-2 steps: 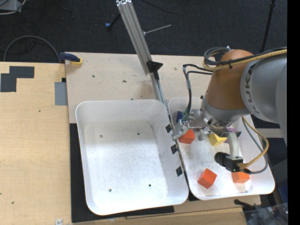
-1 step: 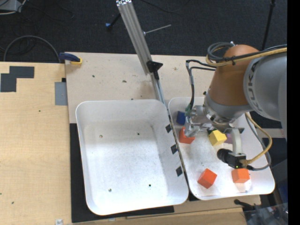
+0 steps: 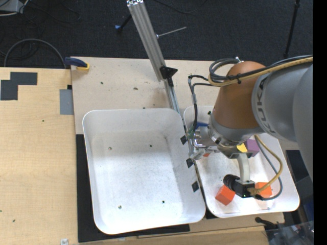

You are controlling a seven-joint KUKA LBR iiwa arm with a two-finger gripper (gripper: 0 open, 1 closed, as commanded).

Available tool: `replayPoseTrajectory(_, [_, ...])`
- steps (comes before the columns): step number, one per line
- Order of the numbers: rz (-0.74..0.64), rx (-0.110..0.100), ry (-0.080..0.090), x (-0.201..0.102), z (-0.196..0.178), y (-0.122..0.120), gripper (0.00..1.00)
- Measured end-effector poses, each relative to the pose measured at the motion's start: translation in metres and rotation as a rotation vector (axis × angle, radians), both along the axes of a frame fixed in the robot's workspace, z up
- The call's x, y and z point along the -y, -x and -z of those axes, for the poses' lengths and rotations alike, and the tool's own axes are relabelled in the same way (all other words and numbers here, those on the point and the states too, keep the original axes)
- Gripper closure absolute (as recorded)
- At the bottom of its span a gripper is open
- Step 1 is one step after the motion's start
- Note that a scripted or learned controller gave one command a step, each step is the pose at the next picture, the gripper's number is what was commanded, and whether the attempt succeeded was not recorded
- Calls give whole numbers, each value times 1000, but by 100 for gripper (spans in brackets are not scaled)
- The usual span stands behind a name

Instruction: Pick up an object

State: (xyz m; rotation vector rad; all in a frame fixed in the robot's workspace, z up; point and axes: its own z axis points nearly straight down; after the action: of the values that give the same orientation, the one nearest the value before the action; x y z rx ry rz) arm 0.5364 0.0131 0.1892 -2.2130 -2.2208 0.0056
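My gripper (image 3: pixel 198 143) hangs low over the left side of the right bin (image 3: pixel 289 198), close to the wall shared with the left bin (image 3: pixel 133 172). The arm's orange band and grey body hide much of the right bin. An orange-red cube (image 3: pixel 225 195) lies near that bin's front edge, apart from the gripper. A second orange object (image 3: pixel 264 190) lies to the cube's right. A purple object (image 3: pixel 252 146) and a yellow piece (image 3: pixel 240 148) peek out from under the wrist. A small red bit (image 3: pixel 206 154) and a blue piece (image 3: pixel 203 125) show right beside the gripper.
A slanted aluminium bar (image 3: pixel 150 40) rises from the bench behind the bins and ends near the right bin's back left corner. Wooden bench surface (image 3: pixel 36 162) lies to the left of the left bin.
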Motion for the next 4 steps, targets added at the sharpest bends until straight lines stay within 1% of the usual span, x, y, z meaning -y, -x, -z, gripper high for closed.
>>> replayPoseTrajectory(1, [7, 13, 5, 48, -35, -83, 100])
replayPoseTrajectory(2, [1, 4, 2, 45, -33, -80, 0])
replayPoseTrajectory(3, [0, 3, 2, 44, -33, -80, 0])
replayPoseTrajectory(4, [-3, -3, -1, -28, 1, -41, 0])
